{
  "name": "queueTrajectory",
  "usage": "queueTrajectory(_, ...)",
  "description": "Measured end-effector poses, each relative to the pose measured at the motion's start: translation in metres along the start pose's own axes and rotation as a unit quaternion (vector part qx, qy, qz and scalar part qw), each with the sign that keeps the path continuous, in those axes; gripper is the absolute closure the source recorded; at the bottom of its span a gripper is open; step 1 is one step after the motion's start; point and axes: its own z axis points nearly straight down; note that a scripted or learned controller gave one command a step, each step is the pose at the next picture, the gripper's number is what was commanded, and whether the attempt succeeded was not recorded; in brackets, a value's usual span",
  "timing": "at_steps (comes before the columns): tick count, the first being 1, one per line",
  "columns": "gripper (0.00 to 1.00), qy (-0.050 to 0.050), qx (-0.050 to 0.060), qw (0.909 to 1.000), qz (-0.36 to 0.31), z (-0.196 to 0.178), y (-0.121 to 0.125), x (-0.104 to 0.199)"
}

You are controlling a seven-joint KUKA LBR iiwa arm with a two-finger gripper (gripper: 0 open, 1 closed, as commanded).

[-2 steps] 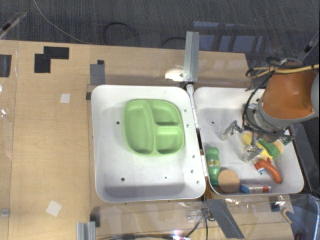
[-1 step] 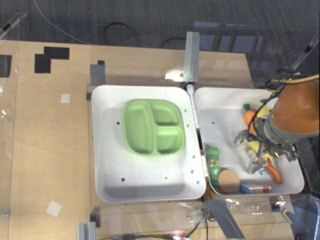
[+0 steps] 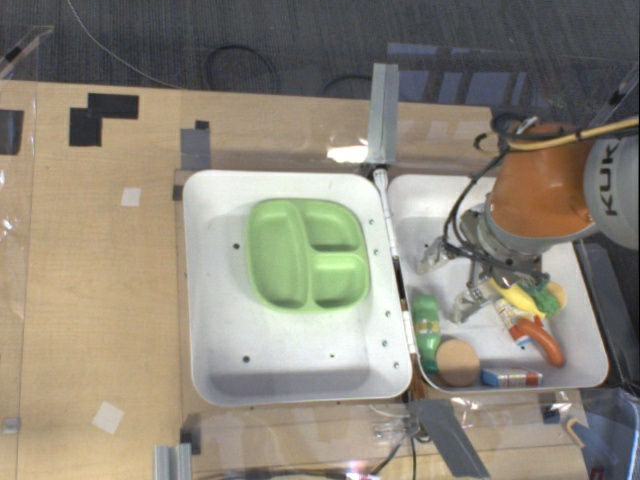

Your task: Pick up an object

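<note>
Gripper (image 3: pixel 462 280) over right bin (image 3: pixel 597 353), fingers spread apart, holding nothing; arm (image 3: pixel 540 193) hides objects at its four o'clock.

1. The desk (image 3: pixel 90 298) looks like pale wood, smooth and lightly glossy under a clear sheet.
2. Both white bins, the left bin (image 3: pixel 215 368) and the right bin (image 3: pixel 590 353), look like smooth, matt plastic.
3. The green divided plate (image 3: pixel 305 253) is smooth plastic with a soft sheen.
4. The arm's orange band (image 3: pixel 535 193) is glossy and smooth.
5. The claw (image 3: pixel 470 278) looks like bare grey metal.
6. The floor (image 3: pixel 300 18) is dark, rough carpet.
</note>
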Motion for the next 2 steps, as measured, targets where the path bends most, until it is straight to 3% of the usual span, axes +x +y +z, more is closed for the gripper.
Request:
queueTrajectory(1,0.00,0.001,0.000,0.9886,-0.150,0.001,-0.048,0.016)
queueTrajectory(2,0.00,0.002,0.000,0.9894,-0.145,0.000,-0.048,0.060)
